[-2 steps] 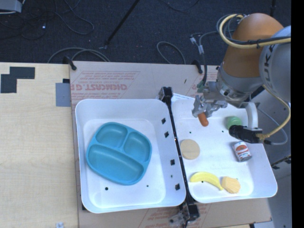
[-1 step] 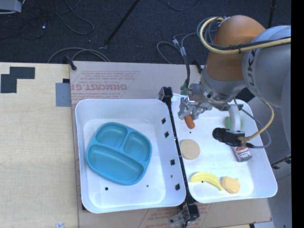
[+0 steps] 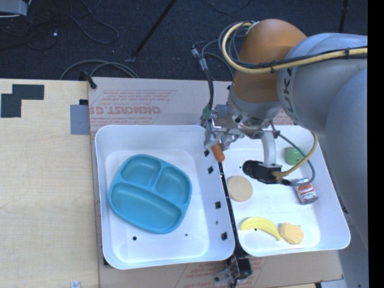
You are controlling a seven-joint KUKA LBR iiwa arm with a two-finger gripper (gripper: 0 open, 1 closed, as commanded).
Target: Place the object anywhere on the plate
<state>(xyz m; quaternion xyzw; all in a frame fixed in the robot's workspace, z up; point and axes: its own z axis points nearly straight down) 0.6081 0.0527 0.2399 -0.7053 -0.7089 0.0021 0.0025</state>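
Midway, the gripper (image 3: 218, 146) clamps a small orange object (image 3: 218, 155) — the blue plate (image 3: 150, 192), well apart from it, holds nothing yet.

two bins are set side by side on a cardboard sheet (image 3: 132, 104) on the worktop (image 3: 42, 191), their inner rims touching. in the left bin (image 3: 198, 236) a divided plate (image 3: 150, 192) is laid, towards the left side. over the shared rim, at the far end, the pincer (image 3: 215, 141) is positioned, and a small stub (image 3: 218, 155) is seen just under it. in the right bin (image 3: 330, 218) a round disc (image 3: 240, 188) is placed near the left wall. a banana (image 3: 259, 225) is laid nearer the front, with a ridged piece (image 3: 292, 233) touching its right end. a small can (image 3: 306, 192) is found towards the right, and a rounded lump (image 3: 294, 155) behind it.
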